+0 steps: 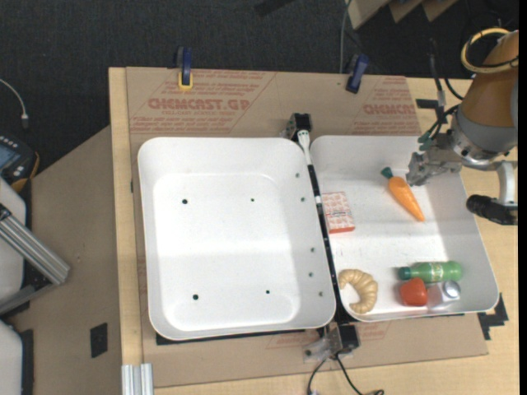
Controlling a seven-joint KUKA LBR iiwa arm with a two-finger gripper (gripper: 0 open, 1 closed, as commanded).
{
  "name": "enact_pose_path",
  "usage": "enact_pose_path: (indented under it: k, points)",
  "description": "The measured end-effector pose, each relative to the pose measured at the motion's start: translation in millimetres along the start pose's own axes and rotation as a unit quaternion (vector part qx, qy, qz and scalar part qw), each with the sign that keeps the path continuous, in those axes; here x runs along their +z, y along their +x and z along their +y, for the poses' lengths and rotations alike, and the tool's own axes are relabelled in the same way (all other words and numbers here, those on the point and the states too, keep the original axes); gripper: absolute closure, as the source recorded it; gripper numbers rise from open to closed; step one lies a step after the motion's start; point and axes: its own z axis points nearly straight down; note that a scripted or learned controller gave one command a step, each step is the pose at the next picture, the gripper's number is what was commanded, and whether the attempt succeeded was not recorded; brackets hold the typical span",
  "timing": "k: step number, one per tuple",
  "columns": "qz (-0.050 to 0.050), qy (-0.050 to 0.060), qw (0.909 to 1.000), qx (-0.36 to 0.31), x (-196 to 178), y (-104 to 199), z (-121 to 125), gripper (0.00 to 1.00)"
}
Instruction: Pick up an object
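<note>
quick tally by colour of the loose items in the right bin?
Orange: 1, carrot
Green: 1, bottle
Red: 1, tomato-like piece
Tan: 1, croissant
Pink/white: 1, small printed box
Silvery grey: 1, small piece beside the red one, too small to identify
Total: 6

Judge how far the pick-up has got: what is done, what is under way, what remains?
Done: the arm has reached the right bin. Under way: its hand hangs just beside the carrot, which lies flat on the bin floor. Left: gripping and lifting. The croissant, tomato and green bottle lie untouched.
</note>
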Motion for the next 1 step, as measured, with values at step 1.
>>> enact_pose_path:
  k: [1]
  points:
    - [0.0,0.001,1.0,0.0,0.8,0.1,-0.3,0.0]
